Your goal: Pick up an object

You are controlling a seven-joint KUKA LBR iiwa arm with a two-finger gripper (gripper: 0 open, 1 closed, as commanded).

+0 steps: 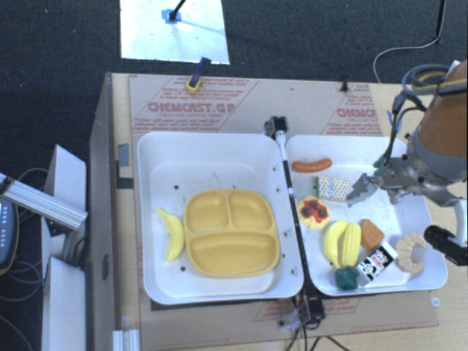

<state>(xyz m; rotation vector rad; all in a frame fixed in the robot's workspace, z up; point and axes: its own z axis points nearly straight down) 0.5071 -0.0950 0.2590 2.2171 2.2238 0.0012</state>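
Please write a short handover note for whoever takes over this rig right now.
Pincer: hovering over the right bin, near its upper middle, beside the speckled packet; nothing seen between its fingers.
Right bin holds: sausage, pizza slice toy, banana, corn cob, toast piece, teal item, black-and-white carton, round biscuit-like ring.
Left bin: yellow divided plate, a second banana beside it.
Done: nothing picked yet.
Left: grasp and lift one object.
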